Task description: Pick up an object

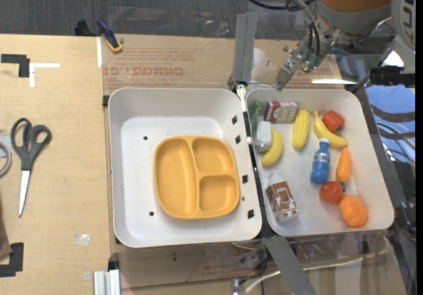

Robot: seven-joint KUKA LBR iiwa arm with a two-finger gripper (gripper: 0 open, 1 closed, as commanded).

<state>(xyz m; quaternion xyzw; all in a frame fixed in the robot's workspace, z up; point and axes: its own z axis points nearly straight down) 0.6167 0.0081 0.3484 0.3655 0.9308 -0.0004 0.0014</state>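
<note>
Corn cob (301,129) is lying upright-lengthwise in the right bin (370,135), just below the hovering tool (295,65), whose grip I cannot tell.

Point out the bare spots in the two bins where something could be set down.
Left bin: bare white floor all round the yellow divided plate, widest above it. Right bin: crowded; small gaps between the corn and blue bottle, and between the carton and tomato.
</note>
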